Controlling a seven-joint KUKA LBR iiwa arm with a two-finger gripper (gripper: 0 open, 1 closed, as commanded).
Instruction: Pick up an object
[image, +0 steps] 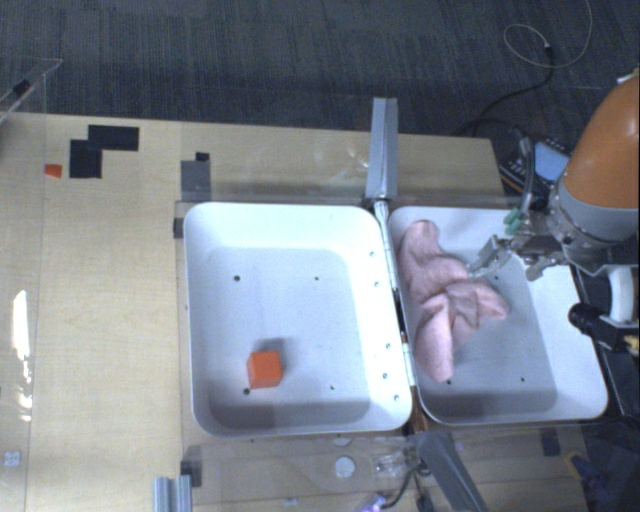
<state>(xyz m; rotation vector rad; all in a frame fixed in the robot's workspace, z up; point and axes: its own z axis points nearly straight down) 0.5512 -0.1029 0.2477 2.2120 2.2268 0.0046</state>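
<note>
My bench (100, 330) is pale wood, and two shallow white bins rest on it side by side: the left bin (290, 225) and the right bin (570, 400). Near its far left corner lie black patches (100, 148), perhaps tape, beside a small orange mark (53, 171).

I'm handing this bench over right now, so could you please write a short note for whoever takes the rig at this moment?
End effector: over the right bin, at the upper edge of the pink cloth; whether it grips anything cannot be told from this view.
Things: the pink cloth lies crumpled along the left side of the right bin. An orange block sits in the lower part of the left bin, untouched.
Done: the arm has reached the cloth.
Left: get a confirmed grasp and lift; nothing is visibly off the bin floor yet.
</note>
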